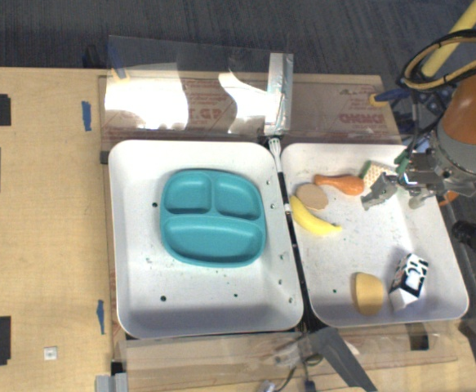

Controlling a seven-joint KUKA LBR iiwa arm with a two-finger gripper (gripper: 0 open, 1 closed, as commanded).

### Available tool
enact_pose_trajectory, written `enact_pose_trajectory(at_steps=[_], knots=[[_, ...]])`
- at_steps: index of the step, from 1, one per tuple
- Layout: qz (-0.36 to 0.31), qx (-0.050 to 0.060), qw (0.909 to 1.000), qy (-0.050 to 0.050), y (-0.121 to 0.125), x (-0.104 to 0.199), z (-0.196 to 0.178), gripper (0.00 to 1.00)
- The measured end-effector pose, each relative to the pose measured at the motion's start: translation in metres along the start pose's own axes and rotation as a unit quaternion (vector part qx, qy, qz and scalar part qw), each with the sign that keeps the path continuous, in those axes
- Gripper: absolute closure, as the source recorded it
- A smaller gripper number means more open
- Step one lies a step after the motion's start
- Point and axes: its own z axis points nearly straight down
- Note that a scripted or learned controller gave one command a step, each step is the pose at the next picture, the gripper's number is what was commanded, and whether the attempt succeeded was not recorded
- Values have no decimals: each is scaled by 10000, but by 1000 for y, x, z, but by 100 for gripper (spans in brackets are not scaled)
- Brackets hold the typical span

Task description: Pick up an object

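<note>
Hovering with parted, empty fingers at the right bin's (458, 300) far edge, the gripper (393, 190) nears the carrot (341, 184), likely light, stiff, best gripped mid-body.

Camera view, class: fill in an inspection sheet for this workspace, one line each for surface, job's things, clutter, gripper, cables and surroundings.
Surface: two shallow white bins side by side, left bin and right bin, on a wooden bench.
Job's things: in the right bin, a banana, a carrot, a tan round piece, a yellow-brown block, a black-and-white box.
Clutter: a teal divided plate in the left bin.
Gripper: gripper low over the right bin's far side, beside the carrot; holding nothing visible.
Cables: yellow and black cables at the arm.
Surroundings: cardboard and clear sheet behind the bins.
</note>
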Motion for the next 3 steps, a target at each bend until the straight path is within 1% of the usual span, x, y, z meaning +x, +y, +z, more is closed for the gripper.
enact_pose_trajectory(at_steps=[1,2,3], knots=[[-930,-3,9957,-4,46,23,46,0],[-1492,-23,9888,-11,113,4,133,0],[-1508,-6,9886,-17,112,4,122,100]])
